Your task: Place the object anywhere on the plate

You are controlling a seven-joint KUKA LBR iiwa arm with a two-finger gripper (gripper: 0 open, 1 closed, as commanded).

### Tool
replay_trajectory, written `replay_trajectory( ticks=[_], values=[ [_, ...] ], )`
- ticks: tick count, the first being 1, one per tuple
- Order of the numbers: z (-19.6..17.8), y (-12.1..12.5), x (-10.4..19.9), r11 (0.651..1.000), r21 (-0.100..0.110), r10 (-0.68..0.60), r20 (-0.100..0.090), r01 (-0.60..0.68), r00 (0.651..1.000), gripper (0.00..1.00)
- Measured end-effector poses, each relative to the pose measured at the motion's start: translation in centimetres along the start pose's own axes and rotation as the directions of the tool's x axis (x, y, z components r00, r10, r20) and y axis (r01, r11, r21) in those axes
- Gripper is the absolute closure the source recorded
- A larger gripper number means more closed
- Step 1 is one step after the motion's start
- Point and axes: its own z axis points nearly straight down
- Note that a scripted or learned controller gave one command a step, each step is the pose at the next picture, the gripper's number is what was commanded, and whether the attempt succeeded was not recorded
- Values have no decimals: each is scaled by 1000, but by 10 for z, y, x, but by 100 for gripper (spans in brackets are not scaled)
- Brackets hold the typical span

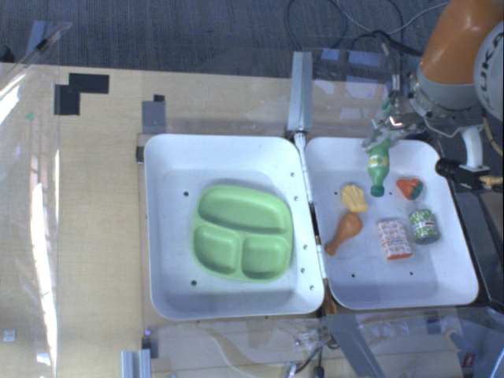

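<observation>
Green divided plate (240,233) sat in left bin (165,211). Over right bin (449,282), hand (386,131) gripped green bottle (378,168) by its upper end, bottle hanging clear. Advice: carry it high across the bin walls, lower gently onto plate, then release.

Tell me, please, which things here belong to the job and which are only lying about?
Job:
gripper, above the right bin
green bottle, hanging under it
green plate, in the left bin

Lying about, in the right bin:
drumstick
yellow piece
red piece
can
packet
</observation>
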Motion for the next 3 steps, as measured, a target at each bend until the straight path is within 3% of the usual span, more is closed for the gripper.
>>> replay_trajectory(
  ticks=[1,2,3],
  values=[
    [43,-8,63,953,2,-304,-2,304,953,100],
    [43,-54,175,992,5,129,-1,-129,992,100],
    [43,-54,174,992,5,129,-2,-129,992,0]
  ],
)
